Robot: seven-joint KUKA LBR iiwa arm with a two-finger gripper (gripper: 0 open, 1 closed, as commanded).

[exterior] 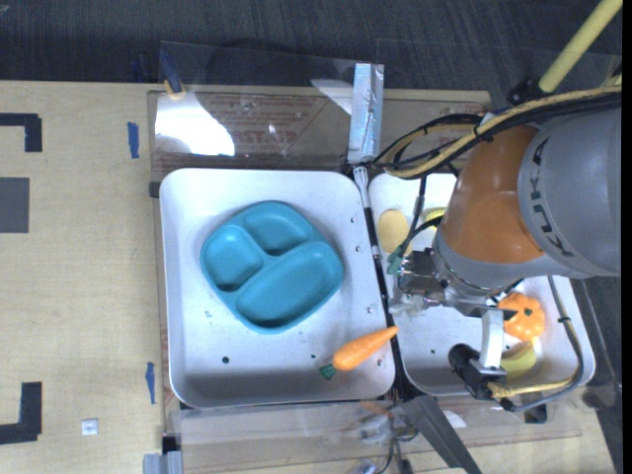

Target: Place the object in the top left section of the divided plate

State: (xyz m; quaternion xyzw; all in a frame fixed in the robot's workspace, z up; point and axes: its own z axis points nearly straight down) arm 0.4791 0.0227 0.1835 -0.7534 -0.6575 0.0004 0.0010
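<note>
arm (583, 196) txt "KUKA" (prob., partly cut) | end effector (415, 284) grip: can't tell | carrot (365, 347) near blue plate (296, 289)

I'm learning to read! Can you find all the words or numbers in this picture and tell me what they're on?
"KUK": big dark letters, sideways on the grey arm; I cannot make out any letters after them.
Small white tag on the bench: too small to read.
Blue plate: no writing that I can see.
</note>
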